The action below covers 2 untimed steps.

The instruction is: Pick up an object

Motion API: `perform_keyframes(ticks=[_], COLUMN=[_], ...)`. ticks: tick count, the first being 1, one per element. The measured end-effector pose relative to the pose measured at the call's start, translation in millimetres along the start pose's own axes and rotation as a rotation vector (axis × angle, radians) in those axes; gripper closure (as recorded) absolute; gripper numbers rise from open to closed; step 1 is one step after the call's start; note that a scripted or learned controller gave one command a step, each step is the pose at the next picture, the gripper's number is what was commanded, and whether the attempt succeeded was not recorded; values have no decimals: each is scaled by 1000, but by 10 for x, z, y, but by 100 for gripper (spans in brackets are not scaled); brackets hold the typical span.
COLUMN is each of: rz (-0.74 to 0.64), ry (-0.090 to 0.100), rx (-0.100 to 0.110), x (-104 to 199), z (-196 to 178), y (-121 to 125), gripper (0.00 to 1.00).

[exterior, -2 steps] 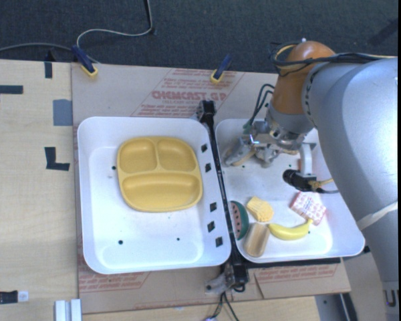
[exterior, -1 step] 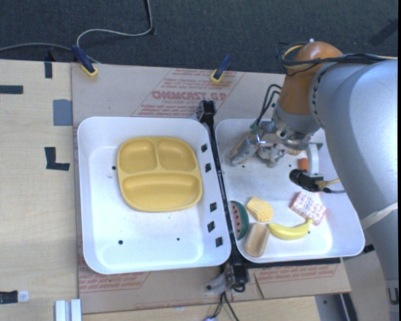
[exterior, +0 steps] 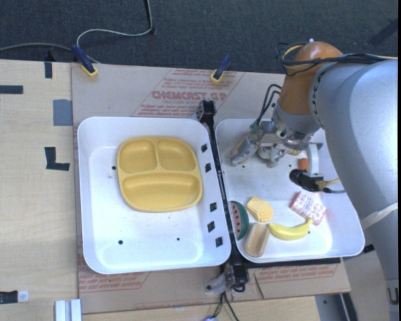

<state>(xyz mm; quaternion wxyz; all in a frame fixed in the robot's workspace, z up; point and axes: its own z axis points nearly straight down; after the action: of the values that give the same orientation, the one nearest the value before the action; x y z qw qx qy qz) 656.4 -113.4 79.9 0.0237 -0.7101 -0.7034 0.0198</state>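
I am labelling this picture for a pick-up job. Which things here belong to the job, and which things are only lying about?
Belong to the job:
- gripper
- banana
- watermelon slice
- corn piece
- pink packet
- tan block

Only lying about:
- yellow divided plate in the left bin
- yellow clamps
- cardboard sheet

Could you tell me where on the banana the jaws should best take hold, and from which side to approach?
Probably the banana's thick middle, from straight above, jaws across its width. It lies flat and curved in the right bin, with the corn piece close to its left end.
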Motion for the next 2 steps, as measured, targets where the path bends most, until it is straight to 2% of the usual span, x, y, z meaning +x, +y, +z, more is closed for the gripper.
perform_keyframes(ticks=[1, 2], rz=[0, -10], ry=[-10, -11], rx=[-21, -42], x=[-217, -338], z=[-37, -47], y=[35, 78], gripper=[0, 0])
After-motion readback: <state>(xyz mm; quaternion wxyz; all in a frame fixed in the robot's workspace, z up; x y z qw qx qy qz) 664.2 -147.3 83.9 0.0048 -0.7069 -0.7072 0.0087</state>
